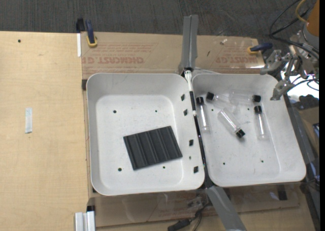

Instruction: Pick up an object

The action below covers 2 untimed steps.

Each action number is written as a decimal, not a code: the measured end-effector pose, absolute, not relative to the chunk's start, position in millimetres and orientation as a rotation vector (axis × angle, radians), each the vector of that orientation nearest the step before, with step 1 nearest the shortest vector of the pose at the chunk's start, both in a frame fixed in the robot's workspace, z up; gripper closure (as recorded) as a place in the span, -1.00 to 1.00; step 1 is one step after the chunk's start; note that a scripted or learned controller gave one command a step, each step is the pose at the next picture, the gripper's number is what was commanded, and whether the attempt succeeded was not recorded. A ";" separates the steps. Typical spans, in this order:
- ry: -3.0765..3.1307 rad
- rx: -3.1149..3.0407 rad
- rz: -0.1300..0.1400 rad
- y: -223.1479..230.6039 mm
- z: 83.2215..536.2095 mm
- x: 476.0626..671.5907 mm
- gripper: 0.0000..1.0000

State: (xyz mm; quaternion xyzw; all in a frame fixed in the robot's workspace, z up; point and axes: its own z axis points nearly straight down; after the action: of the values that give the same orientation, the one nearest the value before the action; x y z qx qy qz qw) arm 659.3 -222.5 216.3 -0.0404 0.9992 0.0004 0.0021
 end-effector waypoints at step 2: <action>2.990 -0.946 0.000 -220.9 212.3 660.3 -1.00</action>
State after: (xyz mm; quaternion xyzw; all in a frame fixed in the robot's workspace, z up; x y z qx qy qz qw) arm 660.3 -220.9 212.3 -0.3016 0.9534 0.0001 0.0030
